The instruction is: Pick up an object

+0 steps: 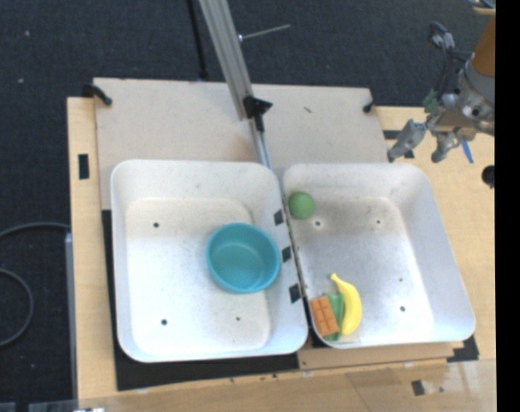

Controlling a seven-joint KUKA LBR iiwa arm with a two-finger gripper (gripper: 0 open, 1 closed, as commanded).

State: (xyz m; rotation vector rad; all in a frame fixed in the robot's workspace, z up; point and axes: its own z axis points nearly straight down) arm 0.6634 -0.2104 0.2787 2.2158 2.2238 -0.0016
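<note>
Seen from the fixed overhead camera, two shallow white bins sit side by side on a pale wooden bench. The left bin (140, 316) holds a single blue bowl (243, 257), upright, resting right of the bin's middle and near the wall it shares with its neighbour. The right bin (432, 256) holds three items. A green ball (301, 204) lies in its far left corner, close beside the dividing wall. A yellow banana (349, 303) lies in the near left corner, curving toward the front rim, with an orange block (325, 314) touching its left side; a green piece (334, 333) shows beneath the two at the front wall, too small to identify.

The gripper (425, 142) hangs above the bench just past the far right corner of the right bin, outside its rim and well apart from every object in either bin. Its two grey fingers (403, 142) are spread apart, with nothing between them. Above it the arm's wrist assembly (466, 101) reaches in from the right edge of the frame, with an orange band (486, 37) visible higher up.

A silver metal rail (228, 50) runs at a slant from the top of the frame down to the gap between the bins. A black cable (11, 264) loops on the dark floor to the left of the bench.
</note>
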